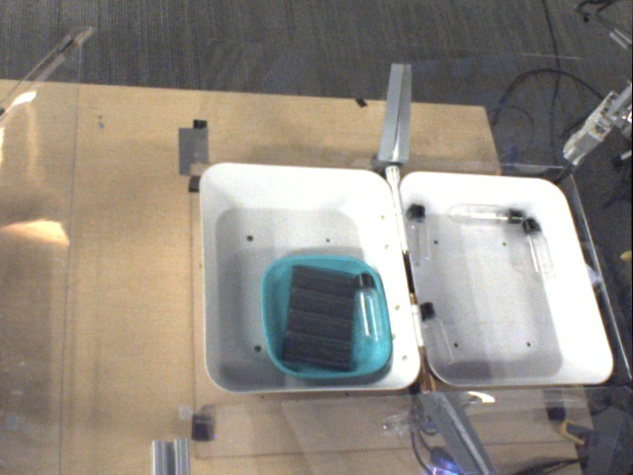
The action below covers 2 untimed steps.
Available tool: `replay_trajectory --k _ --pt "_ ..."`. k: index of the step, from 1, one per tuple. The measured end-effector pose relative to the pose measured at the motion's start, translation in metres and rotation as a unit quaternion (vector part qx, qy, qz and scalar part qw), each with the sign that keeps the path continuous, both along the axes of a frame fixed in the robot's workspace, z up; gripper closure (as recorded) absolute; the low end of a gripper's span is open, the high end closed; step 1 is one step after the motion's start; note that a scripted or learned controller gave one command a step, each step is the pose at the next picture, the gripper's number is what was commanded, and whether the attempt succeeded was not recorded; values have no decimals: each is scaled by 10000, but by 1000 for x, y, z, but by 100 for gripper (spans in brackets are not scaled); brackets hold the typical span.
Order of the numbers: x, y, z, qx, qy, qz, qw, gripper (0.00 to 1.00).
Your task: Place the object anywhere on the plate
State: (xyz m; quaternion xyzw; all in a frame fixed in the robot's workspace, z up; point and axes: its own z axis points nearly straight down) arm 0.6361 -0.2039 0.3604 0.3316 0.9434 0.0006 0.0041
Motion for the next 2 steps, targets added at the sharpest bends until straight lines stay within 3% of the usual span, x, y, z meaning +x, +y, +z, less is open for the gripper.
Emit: replay_trajectory --k 1,2 --pt "26 1 -167 -1 3 598 9982 100" --pt "16 28 23 -14 -41 864 9963 100"
